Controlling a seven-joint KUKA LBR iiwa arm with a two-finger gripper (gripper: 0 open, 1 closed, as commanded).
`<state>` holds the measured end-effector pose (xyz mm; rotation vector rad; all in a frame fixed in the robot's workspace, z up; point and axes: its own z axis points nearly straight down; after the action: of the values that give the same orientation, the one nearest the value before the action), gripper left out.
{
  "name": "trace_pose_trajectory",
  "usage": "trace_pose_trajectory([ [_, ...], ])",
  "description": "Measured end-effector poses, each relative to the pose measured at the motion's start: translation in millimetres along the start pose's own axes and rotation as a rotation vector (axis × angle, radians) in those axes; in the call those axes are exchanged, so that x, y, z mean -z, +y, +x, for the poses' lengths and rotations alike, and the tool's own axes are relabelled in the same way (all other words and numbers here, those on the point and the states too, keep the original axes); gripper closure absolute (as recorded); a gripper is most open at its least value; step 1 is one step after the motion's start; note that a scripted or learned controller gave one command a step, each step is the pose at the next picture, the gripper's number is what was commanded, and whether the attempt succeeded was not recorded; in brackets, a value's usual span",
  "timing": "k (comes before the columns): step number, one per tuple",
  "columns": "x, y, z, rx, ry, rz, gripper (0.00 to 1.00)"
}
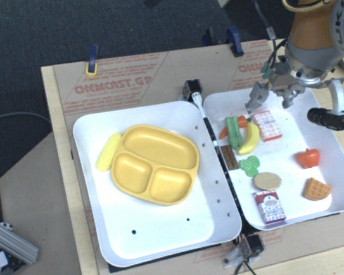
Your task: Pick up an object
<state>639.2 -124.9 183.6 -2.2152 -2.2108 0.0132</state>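
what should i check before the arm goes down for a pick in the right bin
1. End effector over the right bin, above its far end: ok.
2. A target beneath it: ok, the small red and white box lies just below, beside the banana.
3. End effector holding nothing: cannot tell at this slant.
4. Room around the target: not ok, the banana, the green piece and the box lie crowded together.
5. Easier options: ok, the tomato and the waffle lie apart from the rest.
6. Left bin out of the way: ok, the yellow tray and the corn rest there.
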Motion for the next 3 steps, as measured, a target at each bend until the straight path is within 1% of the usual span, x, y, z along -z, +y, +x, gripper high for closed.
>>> trace_pose_trajectory([
  [1, 8.7, 3.2, 0.0, 0.002, -0.002, -0.015, 0.0],
  [2, -54.3, 3.7, 3.5, 0.003, -0.001, -0.009, 0.0],
  [3, -97.4, 5.9, 3.2, 0.003, -0.005, -0.017, 0.0],
])
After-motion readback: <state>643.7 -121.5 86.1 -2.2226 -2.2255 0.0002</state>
